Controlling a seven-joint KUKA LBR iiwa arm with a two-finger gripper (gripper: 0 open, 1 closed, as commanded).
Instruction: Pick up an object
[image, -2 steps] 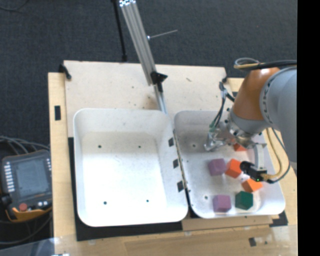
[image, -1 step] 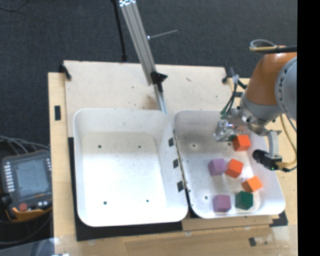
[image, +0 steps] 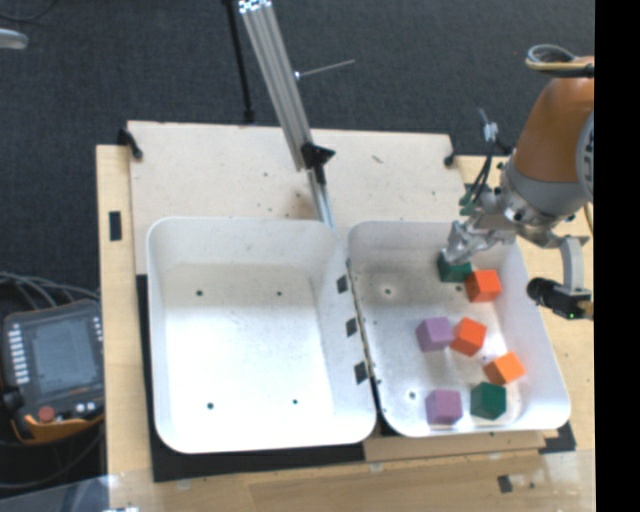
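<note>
The right bin (image: 400, 255) holds several small blocks: an orange block (image: 483, 285) near the far right wall, a purple block (image: 434, 333), an orange block (image: 468, 336), an orange block (image: 504, 368), a purple block (image: 443, 406) and a green block (image: 488, 401). A dark green block (image: 454, 268) lies at the far side of this bin. My gripper (image: 459, 252) reaches down from the right and sits directly on top of that dark green block, hiding its far part. The orange-banded arm (image: 555, 140) rises behind it.
The left bin (image: 250, 330) stands beside the right one, sharing a middle wall (image: 355, 320). A slanted metal post (image: 285, 95) rises from the board behind the bins. A teach pendant (image: 52, 360) lies off the bench at the left.
</note>
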